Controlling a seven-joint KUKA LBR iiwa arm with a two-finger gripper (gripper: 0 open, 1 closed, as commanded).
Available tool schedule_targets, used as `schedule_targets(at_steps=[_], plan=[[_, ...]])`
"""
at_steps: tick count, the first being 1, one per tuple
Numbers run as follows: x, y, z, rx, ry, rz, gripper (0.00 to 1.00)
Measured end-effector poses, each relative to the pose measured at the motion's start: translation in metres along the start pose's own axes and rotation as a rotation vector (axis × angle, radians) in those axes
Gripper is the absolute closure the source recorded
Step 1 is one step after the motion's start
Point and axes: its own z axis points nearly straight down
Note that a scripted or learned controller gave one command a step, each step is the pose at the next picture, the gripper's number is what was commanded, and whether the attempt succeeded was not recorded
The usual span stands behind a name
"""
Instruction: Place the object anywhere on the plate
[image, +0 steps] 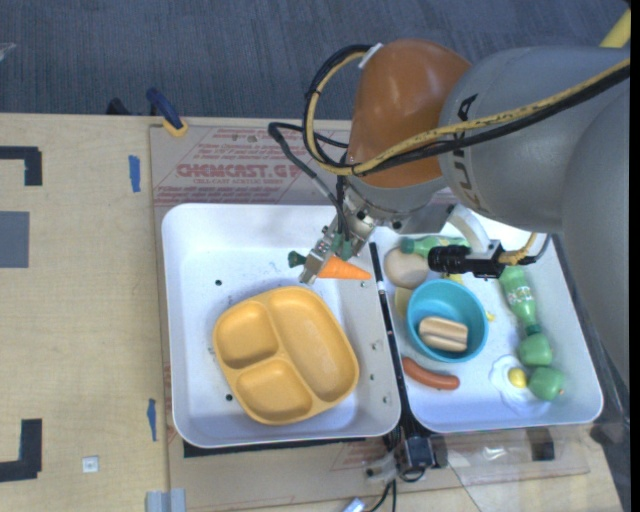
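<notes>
A yellow divided plate (286, 354) lies in the left bin (190, 300), towards its front right. Just behind the plate's far rim is a toy carrot (346, 268), orange with a green top pointing left. My gripper (322, 260) reaches down at the left bin's back right corner, and its fingers close around the carrot's middle, with orange showing on both sides of them. The carrot sits just off the plate's far edge, low over the bin floor; whether it touches the floor I cannot tell.
The right bin (580, 400) holds a blue bowl (446, 318) with a bun in it, a red sausage (431, 377), a fried egg (511, 378), several green toy vegetables (533, 350) and a beige piece (404, 268). The arm's bulk overhangs the back of that bin.
</notes>
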Motion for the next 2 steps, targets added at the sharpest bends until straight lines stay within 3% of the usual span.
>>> schedule_targets(at_steps=[1, 2], plan=[[0.0286, -0.0083, 0.021, 0.0, -0.001, -0.254, 1.0], [0.0281, -0.0082, 0.0203, -0.001, -0.002, -0.253, 0.0]])
